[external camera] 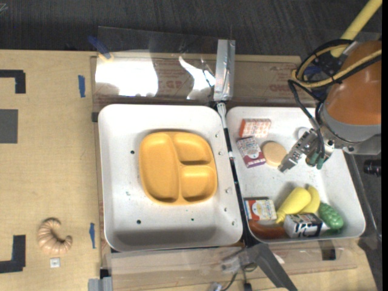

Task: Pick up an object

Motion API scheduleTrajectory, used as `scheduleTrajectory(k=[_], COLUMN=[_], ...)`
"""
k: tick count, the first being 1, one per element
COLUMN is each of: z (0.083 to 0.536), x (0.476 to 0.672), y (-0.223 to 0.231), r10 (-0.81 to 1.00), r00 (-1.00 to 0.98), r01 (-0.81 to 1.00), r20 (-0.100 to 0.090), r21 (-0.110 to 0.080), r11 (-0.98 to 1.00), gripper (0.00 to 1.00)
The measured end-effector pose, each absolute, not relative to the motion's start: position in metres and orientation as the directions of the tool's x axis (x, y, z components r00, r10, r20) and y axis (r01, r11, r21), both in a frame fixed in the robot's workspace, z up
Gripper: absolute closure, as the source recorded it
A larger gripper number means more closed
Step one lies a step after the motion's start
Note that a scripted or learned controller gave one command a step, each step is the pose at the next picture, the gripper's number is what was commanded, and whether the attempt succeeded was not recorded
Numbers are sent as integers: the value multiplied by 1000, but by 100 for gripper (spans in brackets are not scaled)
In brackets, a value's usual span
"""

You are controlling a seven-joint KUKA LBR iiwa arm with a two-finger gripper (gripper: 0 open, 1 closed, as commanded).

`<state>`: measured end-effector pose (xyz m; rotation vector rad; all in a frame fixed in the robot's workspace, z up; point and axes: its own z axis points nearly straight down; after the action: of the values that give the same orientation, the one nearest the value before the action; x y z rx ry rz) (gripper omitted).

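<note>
Nothing is being held yet. The gripper (303,153) is hanging over the right bin (354,180), its fingers apart with nothing between them, just beside the tan round thing (274,153). The grabbing and lifting are waiting to be done.

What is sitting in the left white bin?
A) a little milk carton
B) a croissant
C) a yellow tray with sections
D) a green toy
C. The yellow tray, split into three sections, lies in the middle of the left bin; the green toy and the small carton are in the right bin, and the croissant lies outside on the bench.
</note>
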<state>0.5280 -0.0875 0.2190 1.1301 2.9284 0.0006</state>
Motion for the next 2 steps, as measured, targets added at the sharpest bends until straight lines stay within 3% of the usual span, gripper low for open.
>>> scheduleTrajectory(k=[1,2], z=[89,89], x=[544,532], y=[-108,-93], r10=[565,767], r00=[-825,-642], r01=[564,767], r20=[-10,-9], r21=[5,8], r11=[825,642], gripper=[100,100])
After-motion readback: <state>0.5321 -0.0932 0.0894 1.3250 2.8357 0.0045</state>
